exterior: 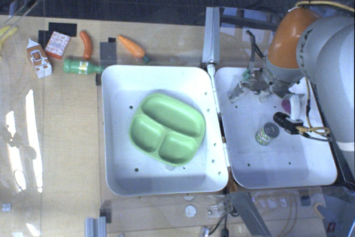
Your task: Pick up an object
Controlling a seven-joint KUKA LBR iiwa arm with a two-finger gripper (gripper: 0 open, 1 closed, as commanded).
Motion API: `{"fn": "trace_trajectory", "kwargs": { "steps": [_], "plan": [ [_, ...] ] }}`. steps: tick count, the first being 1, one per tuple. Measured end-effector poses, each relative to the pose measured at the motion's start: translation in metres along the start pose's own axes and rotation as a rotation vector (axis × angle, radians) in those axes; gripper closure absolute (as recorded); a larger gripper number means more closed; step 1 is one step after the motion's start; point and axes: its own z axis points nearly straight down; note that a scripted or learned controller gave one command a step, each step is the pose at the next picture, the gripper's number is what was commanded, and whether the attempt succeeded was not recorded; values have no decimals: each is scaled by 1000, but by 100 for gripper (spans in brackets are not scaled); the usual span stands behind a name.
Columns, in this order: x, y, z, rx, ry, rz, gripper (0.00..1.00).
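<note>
Honestly, I cannot tell my gripper's (252, 87) state as it hangs over the right bin's (244, 169) upper left part. Near it on the bin floor sits a small jar (267, 134), apart from me.

Light wood surface (61, 136) bears two shallow white bins side by side: left bin (116, 175), right bin (310, 172). Along its far edge lie a carrot (132, 46), a sausage (86, 44), a green bottle (81, 67) on its side, and two small cartons (39, 58) (57, 44).
</note>
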Motion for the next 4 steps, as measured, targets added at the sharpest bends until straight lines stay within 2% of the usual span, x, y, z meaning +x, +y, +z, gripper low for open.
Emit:
{"fn": "trace_trajectory", "kwargs": {
  "steps": [1, 2, 3, 4],
  "plan": [
    [-32, -90, -2, -3, -1, -25, 0],
    [-96, -88, -93, -3, -3, 22, 0],
    [-83, -127, -46, -29, -7, 109, 0],
    [-79, -133, -121, -1, -2, 326, 0]
  ]
}}
